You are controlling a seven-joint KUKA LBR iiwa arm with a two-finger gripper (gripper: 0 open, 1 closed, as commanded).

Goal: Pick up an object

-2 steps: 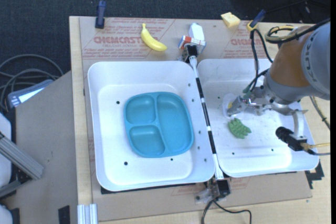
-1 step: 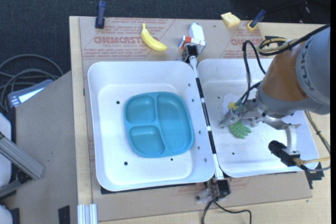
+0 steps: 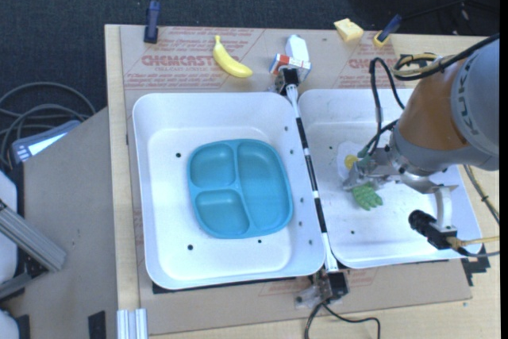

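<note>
Hovering claw (image 3: 363, 171) in right bin (image 3: 349, 242), grip state unreadable; green object (image 3: 367, 196) at its 6 o'clock, blue tray (image 3: 238, 188) in left bin (image 3: 159, 171).

The gripper (image 3: 359, 171) is hanging low in the right bin (image 3: 349, 246), right over a green object (image 3: 367, 197); a blue tray (image 3: 240, 187) is lying in the left bin (image 3: 159, 171).

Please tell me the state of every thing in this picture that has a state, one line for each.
blue divided plate: lying flat in the left bin, nothing on it
banana: lying on the bench behind the left bin
green object: lying in the right bin, right under the gripper
gripper: lowered into the right bin
</note>
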